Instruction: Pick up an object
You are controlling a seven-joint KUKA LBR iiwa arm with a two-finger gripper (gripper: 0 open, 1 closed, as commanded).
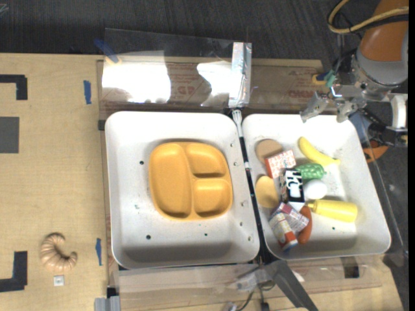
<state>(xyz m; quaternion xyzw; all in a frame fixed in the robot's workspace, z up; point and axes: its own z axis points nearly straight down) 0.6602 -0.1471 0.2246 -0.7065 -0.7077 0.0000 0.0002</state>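
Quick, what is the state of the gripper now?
Gripper: above the far edge of the right bin, holding nothing visible; open or closed cannot be told.

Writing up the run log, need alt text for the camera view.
The gripper hovers over the far rim of the right bin, which holds a banana, yellow bottle and other small items. The left bin holds a yellow divided tray.

small toys and food items [297,193] lie jumbled in the right bin [373,203].
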